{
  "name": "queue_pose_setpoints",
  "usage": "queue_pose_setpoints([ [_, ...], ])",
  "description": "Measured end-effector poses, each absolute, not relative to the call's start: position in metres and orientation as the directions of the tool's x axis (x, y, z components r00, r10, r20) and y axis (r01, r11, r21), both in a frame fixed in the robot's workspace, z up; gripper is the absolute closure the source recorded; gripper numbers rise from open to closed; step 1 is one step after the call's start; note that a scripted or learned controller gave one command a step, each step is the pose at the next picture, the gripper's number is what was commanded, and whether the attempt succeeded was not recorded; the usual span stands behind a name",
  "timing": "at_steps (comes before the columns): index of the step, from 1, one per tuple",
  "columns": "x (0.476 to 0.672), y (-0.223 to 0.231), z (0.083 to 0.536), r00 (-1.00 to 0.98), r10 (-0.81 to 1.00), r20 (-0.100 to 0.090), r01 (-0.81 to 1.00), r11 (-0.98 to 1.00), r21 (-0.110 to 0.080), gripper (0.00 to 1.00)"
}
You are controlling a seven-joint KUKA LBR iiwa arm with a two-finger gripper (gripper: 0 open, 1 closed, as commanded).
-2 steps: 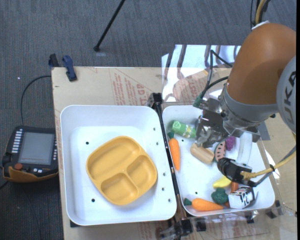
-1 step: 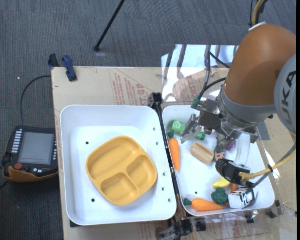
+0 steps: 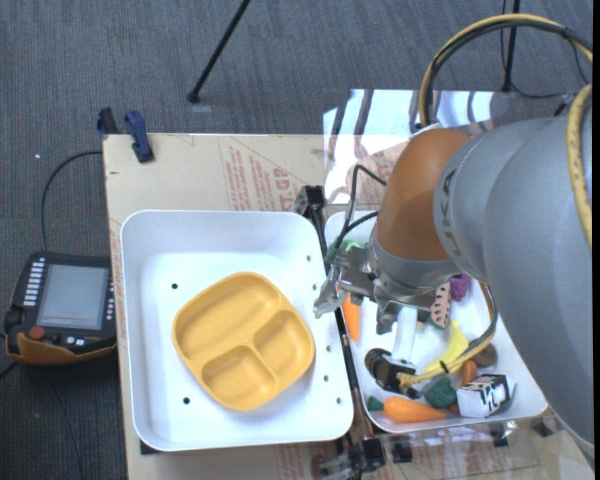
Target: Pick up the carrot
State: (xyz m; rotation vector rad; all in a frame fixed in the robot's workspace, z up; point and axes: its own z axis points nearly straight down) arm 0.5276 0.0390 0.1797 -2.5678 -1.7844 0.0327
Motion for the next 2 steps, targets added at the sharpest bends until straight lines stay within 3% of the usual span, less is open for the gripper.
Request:
queue_pose_setpoints([
  [1,0.5298,0.0388,0.1927,0.346,0.938,-0.006,0.938,-0.346,-0.024,1.0],
  [2,0.5288,0.0379,0.2001,0.343,0.939,-0.009,0.939,-0.343,-0.036,1.0],
])
